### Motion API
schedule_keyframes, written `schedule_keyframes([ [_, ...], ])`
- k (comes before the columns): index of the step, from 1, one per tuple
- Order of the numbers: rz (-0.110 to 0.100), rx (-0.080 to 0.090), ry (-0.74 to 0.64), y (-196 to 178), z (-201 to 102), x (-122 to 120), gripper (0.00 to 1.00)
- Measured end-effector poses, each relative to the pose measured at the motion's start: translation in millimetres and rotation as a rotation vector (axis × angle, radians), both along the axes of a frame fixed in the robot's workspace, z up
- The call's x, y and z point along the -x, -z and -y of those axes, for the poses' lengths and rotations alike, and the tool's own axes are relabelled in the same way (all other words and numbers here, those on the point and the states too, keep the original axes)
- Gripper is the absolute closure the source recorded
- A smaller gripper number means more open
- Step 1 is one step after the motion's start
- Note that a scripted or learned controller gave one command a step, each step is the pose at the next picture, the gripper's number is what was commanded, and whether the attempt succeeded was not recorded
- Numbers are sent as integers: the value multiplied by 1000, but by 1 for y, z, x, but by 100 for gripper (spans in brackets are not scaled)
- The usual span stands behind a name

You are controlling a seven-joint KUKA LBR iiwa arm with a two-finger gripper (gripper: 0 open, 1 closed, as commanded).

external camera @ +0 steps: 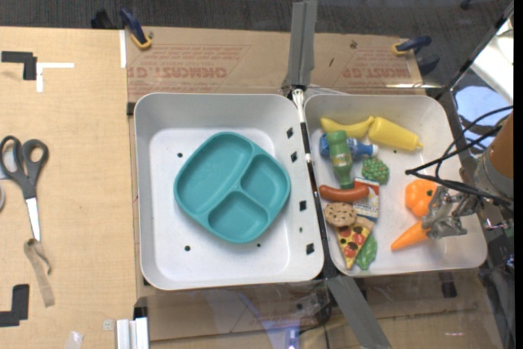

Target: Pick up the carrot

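The right bin [458, 114] is holding all the toy food, while the left bin [155, 118] is carrying only a teal divided plate [233, 188]. The arm [500, 163] is leaning in over the right bin's rim. The gripper [444, 218] is sitting at the thick end of the carrot [409, 237], which is lying near the bin's front wall, tip pointing left; its state I cannot tell. A grasp may be slipping off the taper, or catching the orange fruit [418, 196] just beside it.

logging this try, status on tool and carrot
Tool low at right bin's right side, grip unconfirmed. Carrot lying in bin, thick end at tool. Orange fruit close behind it.
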State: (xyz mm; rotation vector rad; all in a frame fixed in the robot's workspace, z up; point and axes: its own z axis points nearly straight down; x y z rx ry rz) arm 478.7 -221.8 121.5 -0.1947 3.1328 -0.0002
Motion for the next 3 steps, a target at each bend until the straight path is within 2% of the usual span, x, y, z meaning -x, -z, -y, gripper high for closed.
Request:
schedule_keyframes([
  [1, 2, 0, 128, -148, -41, -30, 100],
  [2, 0, -1, 279, 29, -18, 0, 100],
  [3, 0, -1, 606, -57, -50, 0, 100],
])
